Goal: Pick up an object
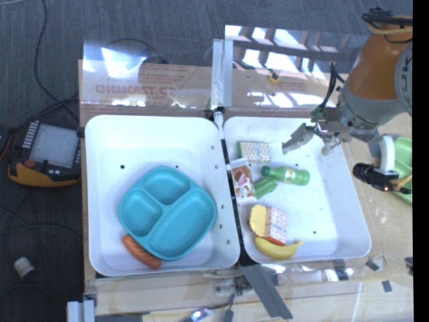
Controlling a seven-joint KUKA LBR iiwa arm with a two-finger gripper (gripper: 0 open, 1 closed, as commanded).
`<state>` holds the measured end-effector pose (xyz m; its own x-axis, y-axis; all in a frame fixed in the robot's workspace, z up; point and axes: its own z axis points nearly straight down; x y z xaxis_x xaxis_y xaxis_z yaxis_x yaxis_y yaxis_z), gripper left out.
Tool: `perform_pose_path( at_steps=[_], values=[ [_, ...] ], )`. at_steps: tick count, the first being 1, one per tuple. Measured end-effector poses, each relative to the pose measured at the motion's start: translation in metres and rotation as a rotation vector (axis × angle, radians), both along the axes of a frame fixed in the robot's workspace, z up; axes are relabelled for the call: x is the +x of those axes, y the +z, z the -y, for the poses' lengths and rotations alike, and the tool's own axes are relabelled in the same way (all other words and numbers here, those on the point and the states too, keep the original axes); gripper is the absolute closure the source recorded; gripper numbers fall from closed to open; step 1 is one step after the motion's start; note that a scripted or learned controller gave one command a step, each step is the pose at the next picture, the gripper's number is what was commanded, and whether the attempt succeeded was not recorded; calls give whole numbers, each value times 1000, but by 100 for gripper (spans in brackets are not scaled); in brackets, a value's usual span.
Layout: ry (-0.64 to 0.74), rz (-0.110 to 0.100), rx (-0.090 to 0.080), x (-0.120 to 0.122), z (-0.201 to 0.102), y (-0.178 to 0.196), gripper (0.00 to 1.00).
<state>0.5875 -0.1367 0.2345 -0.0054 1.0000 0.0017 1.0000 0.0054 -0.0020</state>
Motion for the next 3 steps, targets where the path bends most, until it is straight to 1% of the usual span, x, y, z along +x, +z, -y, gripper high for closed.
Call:
perform_pose_path(
  at_steps=[1,2,3],
  values=[
    [57,-1,-1,-15,22,-82,0],
    [32,0,-3,1,13,-141,0],
    [81,-50,14,45,49,-148,0]
  ],
)
